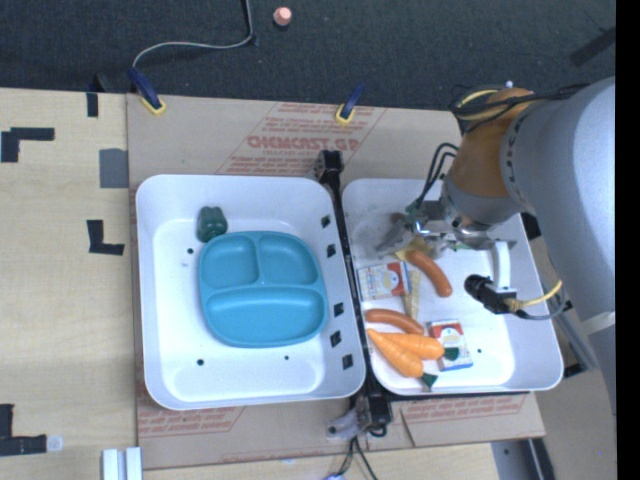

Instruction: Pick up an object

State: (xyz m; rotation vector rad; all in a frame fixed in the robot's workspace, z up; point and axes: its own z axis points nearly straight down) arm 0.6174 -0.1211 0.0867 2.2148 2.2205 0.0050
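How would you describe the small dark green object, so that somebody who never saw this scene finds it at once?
Look at the left white bin, the one that holds the blue divided plastic tray. Just beyond the tray's far left corner lies the small dark green object. It is the one loose item in that bin; the orange food toys lie in the other bin.

Brown cardboard sheet under bins, yellow clamps, black cable, wooden bench

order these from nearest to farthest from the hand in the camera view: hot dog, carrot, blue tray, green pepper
Measured from the hand, in the right bin:
1. hot dog, just below it in the same bin
2. carrot, farther down that bin, near its front
3. blue tray, middle of the left bin
4. green pepper, far back corner of the left bin
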